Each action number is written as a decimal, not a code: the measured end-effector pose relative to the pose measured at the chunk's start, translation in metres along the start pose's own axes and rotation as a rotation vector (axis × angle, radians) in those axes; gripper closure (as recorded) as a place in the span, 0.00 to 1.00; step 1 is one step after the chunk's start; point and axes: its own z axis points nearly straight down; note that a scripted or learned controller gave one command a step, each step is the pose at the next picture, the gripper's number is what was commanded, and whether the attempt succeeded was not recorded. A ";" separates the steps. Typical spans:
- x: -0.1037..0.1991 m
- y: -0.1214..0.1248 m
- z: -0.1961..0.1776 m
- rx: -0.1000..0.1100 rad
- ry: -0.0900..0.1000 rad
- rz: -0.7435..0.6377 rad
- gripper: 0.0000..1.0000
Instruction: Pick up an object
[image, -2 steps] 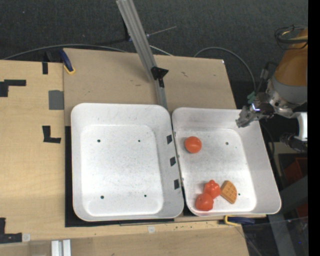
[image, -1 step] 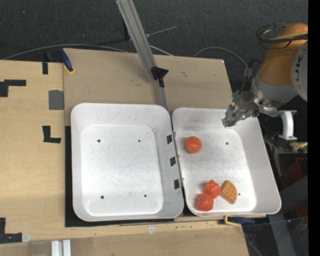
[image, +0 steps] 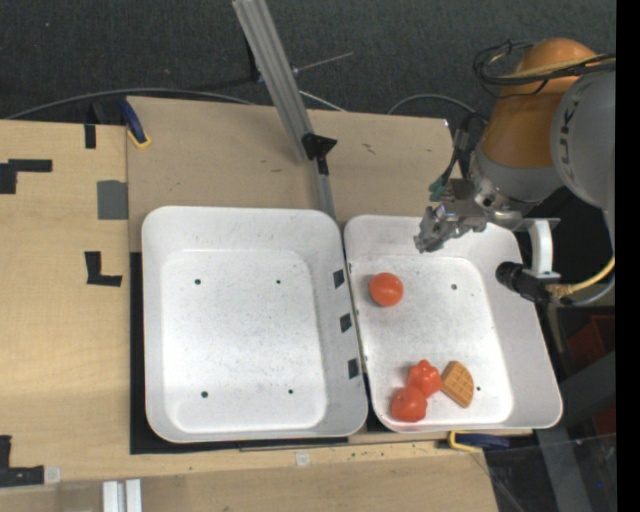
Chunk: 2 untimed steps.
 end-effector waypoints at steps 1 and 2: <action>0.051 -0.006 -0.007 0.001 0.000 0.000 1.00; 0.100 -0.007 0.006 0.002 -0.001 0.001 1.00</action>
